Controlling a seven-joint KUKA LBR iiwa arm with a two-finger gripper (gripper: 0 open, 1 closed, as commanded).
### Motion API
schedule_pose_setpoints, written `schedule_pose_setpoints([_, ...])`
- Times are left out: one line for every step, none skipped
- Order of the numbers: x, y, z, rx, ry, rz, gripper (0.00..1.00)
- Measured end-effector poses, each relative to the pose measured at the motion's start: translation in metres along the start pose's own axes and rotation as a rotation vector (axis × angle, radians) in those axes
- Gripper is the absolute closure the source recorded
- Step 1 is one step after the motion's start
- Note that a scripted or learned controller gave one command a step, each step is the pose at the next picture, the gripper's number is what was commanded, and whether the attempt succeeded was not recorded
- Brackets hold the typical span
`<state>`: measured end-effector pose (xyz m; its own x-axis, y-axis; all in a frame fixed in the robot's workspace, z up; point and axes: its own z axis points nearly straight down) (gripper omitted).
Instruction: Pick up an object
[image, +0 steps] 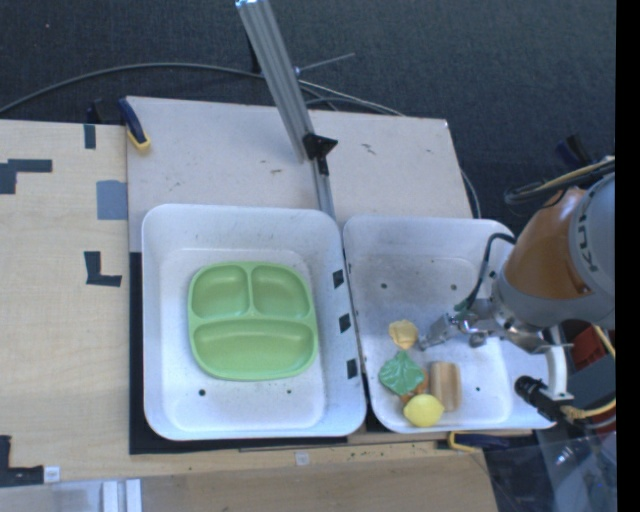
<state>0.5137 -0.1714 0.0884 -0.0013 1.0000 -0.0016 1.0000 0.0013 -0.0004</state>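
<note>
The right bin (420, 250) holds a cluster of small toy foods near its front edge. There is a pale yellow piece (402, 333), a green leafy piece (401, 375), a tan bun-like piece (444, 385) and a yellow lemon (424, 410). My gripper (447, 329) hangs low over this bin, just right of the pale yellow piece and above the bun. The grey arm with its orange band (545, 255) comes in from the right. Nothing is visibly held.
The left bin (160, 300) contains a green divided plate (252, 320). A grey metal pole (285, 85) slants over the back of the bench, ending near the divide between the bins. Cables run along the right bin's far and right sides.
</note>
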Motion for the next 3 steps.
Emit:
schedule_pose_setpoints([0.001,0.0,-0.011,0.001,0.002,-0.001,1.0])
schedule_pose_setpoints([0.003,-0.005,-0.071,-0.004,0.0,0.0,1.0])
schedule_pose_setpoints([0.003,-0.004,-0.116,-0.004,0.0,0.0,1.0])
